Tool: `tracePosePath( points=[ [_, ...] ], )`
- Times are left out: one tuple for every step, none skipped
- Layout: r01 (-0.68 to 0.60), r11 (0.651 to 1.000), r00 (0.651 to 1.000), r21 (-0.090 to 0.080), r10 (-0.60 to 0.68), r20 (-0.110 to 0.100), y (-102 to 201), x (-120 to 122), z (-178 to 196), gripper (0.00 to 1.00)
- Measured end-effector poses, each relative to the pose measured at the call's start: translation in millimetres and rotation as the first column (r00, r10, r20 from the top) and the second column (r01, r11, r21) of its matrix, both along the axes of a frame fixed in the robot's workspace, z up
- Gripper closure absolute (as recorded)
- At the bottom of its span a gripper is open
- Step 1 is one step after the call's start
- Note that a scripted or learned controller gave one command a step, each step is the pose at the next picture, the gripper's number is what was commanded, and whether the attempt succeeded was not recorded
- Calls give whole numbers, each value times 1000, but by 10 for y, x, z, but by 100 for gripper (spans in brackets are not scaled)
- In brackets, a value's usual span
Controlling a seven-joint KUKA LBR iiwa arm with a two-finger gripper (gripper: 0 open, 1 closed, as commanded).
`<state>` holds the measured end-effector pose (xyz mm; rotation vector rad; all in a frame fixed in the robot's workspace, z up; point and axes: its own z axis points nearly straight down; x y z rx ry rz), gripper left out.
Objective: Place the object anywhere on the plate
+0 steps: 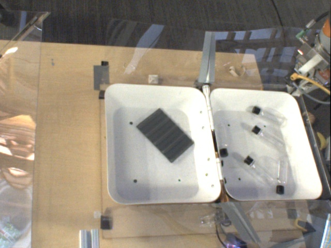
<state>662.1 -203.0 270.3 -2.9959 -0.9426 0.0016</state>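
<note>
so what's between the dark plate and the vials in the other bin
In the camera view, only bare white bin floor and the two bins' adjoining rims separate the dark ribbed plate from the black-capped vials.

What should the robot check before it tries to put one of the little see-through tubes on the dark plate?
1. Dark grey ribbed square plate lies flat in the left white bin: ok.
2. Plate top is free of other things: ok.
3. Clear tubes with black caps lie in the right white bin: ok.
4. The tubes lie apart enough to pick one: ok.
5. Arm at the upper right is clear of both bins: ok.
6. Gripper ready to grab: cannot tell.
</note>
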Motion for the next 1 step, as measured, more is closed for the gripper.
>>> tracePosePath(
  points=[
    [-67,998,998,0,67,0,10,4,61,100]
  ],
)
